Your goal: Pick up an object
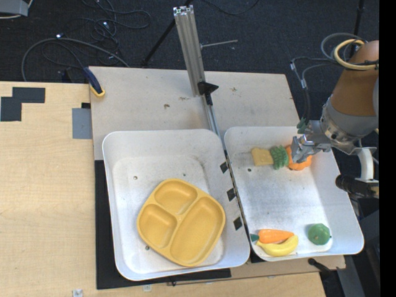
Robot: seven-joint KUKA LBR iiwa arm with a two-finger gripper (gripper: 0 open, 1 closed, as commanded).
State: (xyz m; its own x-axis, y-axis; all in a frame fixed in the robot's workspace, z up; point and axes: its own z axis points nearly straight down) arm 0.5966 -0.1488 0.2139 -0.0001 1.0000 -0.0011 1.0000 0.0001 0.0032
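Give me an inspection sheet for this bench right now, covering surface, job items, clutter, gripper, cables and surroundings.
Surface: two shallow white bins, left bin and right bin, side by side on a pale board.
Job's things: in the right bin, a yellow block, green piece and orange piece at the far end; a carrot, banana and green ball at the near edge.
Clutter: yellow divided tray in the left bin.
Grippers: gripper low over the orange piece; grasp unclear.
Cables: black cables on the dark floor.
Surroundings: upright metal post; wooden panel.
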